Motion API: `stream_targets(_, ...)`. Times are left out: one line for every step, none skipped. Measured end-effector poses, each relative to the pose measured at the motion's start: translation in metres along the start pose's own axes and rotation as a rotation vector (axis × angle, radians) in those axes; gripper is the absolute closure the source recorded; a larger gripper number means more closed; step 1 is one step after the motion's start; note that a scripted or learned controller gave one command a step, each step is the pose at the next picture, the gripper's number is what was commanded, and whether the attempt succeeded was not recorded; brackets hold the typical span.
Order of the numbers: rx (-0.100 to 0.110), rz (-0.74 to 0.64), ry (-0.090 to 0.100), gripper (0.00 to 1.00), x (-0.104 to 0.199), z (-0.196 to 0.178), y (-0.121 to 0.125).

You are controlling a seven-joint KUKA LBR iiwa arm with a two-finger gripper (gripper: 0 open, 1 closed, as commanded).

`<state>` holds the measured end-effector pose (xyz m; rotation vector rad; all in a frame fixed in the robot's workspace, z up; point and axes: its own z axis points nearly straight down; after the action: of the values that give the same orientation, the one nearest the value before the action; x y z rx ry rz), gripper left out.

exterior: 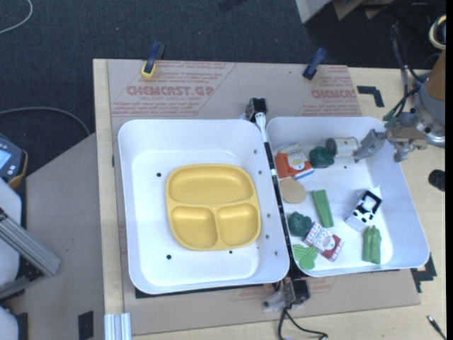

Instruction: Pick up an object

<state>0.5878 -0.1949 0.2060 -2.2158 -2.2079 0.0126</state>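
Two bins; tool [382, 146], grip state indiscernible, hovers at right bin's [414, 211] far edge w/ small bottle [342, 146] just left, lying crosswise.

Yellow divided tray [212, 206] lies in left white bin [134, 190].

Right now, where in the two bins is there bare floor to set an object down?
Left bin: bare white floor all around the yellow tray, widest on its left side. Right bin: a bare patch between the gripper and the black-and-white toy. The right bin's left half is crowded.
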Motion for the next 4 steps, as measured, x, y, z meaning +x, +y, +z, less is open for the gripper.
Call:
stream_targets(-0.014, -0.004, -0.003, 0.00, 0.001, -0.008, 0.003)
stream_targets(-0.010, -0.004, -0.002, 0.00, 0.001, 0.035, 0.006)
stream_targets(-0.008, -0.005, -0.001, 0.00, 0.007, 0.096, 0.010)
stream_targets(-0.010, -0.005, -0.002, 0.00, 0.008, 0.123, 0.010)
